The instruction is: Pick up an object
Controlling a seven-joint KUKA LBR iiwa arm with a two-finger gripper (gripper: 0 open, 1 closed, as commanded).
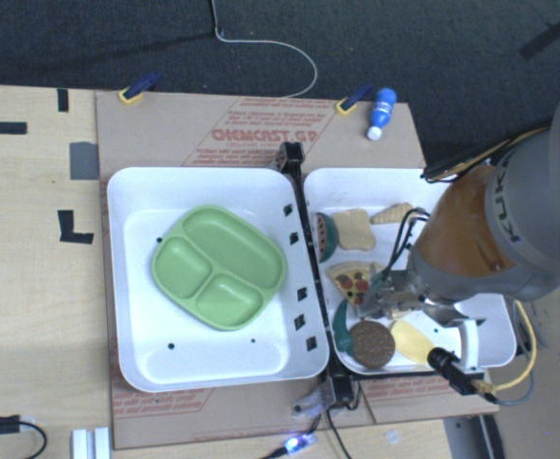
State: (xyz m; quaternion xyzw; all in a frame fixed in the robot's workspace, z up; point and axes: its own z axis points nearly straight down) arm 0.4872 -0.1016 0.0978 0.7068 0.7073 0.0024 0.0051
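- Tool (387, 299) sits low in the right bin (471, 354), under the grey arm (509, 218) with its orange band; I cannot tell whether it is clenched or released, and nothing is visibly held.
- Just beside the tool: one pizza slice toy (351, 282) to its left, one brown round cookie-like disc (372, 343) below it, one yellow piece (412, 340) next to the disc.
- Further up in the same bin: one tan bread-like piece (354, 228), one pale cone (391, 214), one watermelon-coloured slice (323, 236) against the dividing wall. A dark green curved piece (340, 325) lies by the disc's left edge.
- Left bin (127, 256): one green divided plate (219, 267), three compartments, lying flat near the middle, well apart from the tool.
- Two white bins in total, side by side, resting on a sheet of cardboard (261, 132) with red print.
- Cardboard lies on a pale wood desk (32, 285) with black tape marks.
- One white and blue bottle (381, 113) lies on the cardboard's upper right corner; two yellow and blue clips at the top edge.
- Dark carpet (118, 17) beyond, with one thin white cable (261, 41) across it.
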